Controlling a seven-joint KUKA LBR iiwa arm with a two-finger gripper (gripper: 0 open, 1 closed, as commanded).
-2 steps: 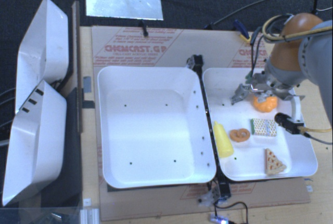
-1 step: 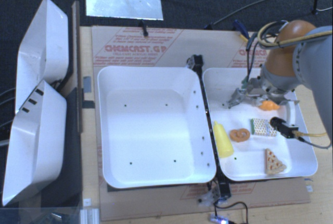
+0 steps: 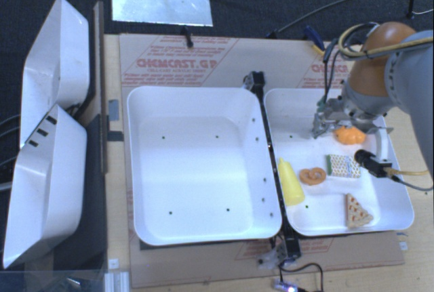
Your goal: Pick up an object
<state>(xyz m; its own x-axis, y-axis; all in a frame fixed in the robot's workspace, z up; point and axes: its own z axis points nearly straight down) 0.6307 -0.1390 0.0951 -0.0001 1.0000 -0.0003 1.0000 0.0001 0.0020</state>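
Camera view: gripper (image 3: 324, 122) low in the right bin (image 3: 397, 213), finger opening indiscernible; orange object (image 3: 350, 135) just beside it, yellow piece (image 3: 291, 182), pretzel (image 3: 313, 176) and wedge (image 3: 355, 211) nearer.

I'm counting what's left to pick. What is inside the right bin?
In the right bin: a yellow piece, a pretzel, a patterned block, a wedge, an orange lump. The arm covers the far corner.

Right bin (image 3: 400, 216): arm low, five items.
Gripper (image 3: 324, 122) beside orange lump (image 3: 350, 135); yellow piece (image 3: 290, 182), pretzel (image 3: 312, 176), patterned block (image 3: 344, 167), wedge (image 3: 355, 211).
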